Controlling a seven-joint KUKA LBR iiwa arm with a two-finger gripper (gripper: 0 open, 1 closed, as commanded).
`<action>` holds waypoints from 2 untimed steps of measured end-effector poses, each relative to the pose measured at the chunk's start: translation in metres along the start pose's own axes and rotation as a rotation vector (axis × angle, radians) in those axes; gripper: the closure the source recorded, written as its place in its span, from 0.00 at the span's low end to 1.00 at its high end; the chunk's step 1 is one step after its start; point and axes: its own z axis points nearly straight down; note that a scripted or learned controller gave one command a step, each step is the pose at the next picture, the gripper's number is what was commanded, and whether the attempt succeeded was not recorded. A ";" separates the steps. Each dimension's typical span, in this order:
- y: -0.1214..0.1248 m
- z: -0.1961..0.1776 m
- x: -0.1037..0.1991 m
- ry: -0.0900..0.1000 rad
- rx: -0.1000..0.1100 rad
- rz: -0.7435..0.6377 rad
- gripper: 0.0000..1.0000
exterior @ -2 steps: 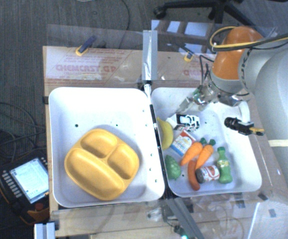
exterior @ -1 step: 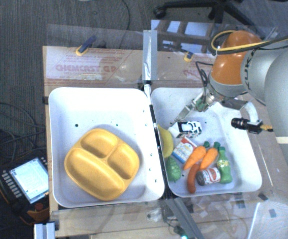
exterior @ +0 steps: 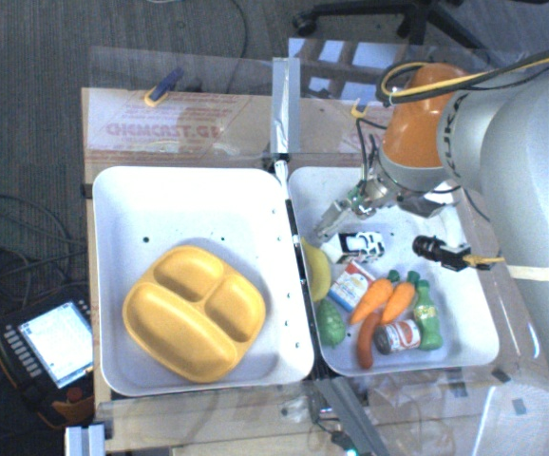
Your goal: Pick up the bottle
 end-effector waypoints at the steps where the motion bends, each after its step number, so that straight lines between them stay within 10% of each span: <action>1: 0.024 0.001 -0.006 0.001 0.004 0.247 0.00; 2: -0.033 -0.001 -0.001 -0.001 0.000 0.025 0.00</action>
